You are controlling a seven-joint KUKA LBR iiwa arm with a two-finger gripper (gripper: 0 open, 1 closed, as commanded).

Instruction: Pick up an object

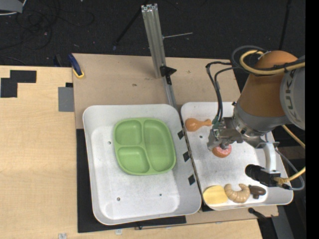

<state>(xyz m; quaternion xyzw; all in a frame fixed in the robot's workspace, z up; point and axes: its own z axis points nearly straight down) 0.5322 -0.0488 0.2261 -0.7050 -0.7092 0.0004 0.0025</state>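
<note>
So the grey arm's gripper [222, 142] sits low in the right white bin [209, 171], right over a small reddish round object [222, 151], can't tell if it's actually grabbing it. Just left of it lies an orange pear-shaped toy [196, 124], with a yellow piece [215, 195] and a tan curled croissant-like thing [238, 192] at the near edge. The left white bin [102, 183] has a green divided plastic plate [144, 146].

Arm [271, 96]: grey casing wearing a broad orange band above the wrist, black and yellow cables looping alongside, part of a dark letter marking showing on the grey shell.
</note>
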